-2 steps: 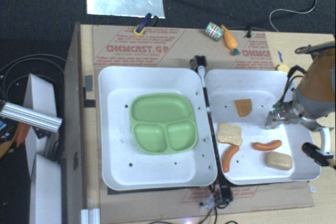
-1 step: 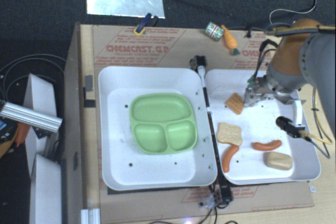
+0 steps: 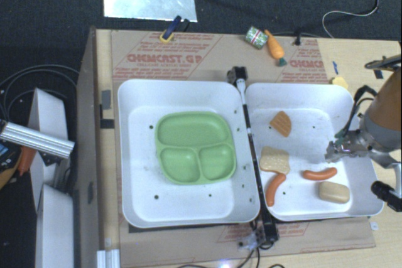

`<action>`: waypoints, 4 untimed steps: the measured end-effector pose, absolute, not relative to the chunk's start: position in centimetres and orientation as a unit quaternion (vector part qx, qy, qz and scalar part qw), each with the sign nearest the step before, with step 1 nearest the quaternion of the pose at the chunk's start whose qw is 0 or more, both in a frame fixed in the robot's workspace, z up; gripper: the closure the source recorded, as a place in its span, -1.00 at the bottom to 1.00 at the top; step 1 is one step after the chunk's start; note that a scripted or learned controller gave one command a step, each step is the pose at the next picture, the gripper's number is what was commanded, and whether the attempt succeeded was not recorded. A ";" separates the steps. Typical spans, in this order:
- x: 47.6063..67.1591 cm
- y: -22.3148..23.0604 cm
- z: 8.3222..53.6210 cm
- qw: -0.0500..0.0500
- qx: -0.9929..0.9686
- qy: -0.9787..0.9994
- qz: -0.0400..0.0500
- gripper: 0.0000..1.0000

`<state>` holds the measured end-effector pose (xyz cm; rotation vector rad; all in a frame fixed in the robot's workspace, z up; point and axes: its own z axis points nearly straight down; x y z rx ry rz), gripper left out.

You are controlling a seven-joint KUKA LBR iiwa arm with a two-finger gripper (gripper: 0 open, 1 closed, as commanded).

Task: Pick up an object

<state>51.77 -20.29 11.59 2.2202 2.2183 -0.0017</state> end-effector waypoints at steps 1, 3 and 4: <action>56.0 -15.3 8.4 0.000 0.706 0.708 0.001 -1.00; 62.8 -13.1 8.5 0.001 0.706 0.708 0.000 -1.00; 66.4 -8.2 12.2 0.002 0.705 0.709 0.002 -1.00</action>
